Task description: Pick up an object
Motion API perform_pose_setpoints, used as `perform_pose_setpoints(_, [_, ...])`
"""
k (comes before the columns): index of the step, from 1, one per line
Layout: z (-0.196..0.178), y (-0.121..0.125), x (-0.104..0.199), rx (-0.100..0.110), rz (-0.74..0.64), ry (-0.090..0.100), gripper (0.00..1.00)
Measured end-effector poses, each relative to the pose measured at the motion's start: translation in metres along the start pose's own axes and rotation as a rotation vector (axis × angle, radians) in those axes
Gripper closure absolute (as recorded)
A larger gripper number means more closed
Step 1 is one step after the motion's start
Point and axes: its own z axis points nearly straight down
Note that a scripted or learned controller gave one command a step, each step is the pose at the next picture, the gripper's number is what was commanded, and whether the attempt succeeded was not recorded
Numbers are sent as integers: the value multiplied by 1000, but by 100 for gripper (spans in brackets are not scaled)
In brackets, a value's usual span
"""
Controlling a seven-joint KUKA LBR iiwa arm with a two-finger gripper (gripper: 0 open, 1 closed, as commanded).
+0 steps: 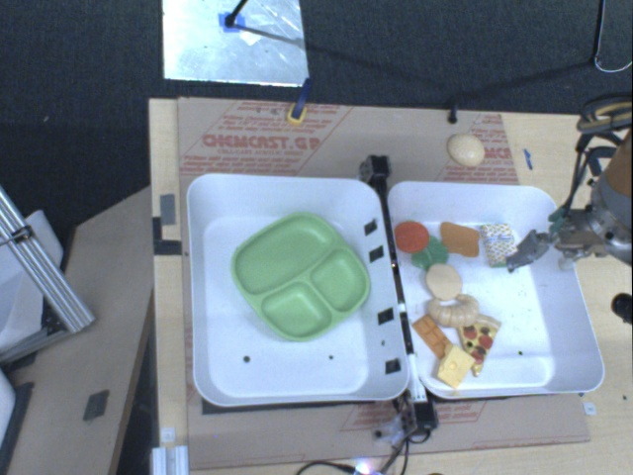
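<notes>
Grey metal jaws of the gripper hang over the right shallow white bin, just beside a white patterned packet. Whether they are spread or pressed together cannot be told.

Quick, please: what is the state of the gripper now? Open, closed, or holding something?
Gripper: above the right bin, beside the wrapped item; open or closed cannot be told, and nothing shows held.

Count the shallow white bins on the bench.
2. The left shallow white bin holds a green divided plate; the right shallow white bin holds the toy food pieces. They sit side by side.
</notes>
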Motion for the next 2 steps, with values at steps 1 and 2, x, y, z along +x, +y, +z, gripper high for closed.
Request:
perform_pose_setpoints(1, [-7,3,1,-12,-4,-3,0])
perform_pose_setpoints(2, [40,13,4,-11,-6,-2,0])
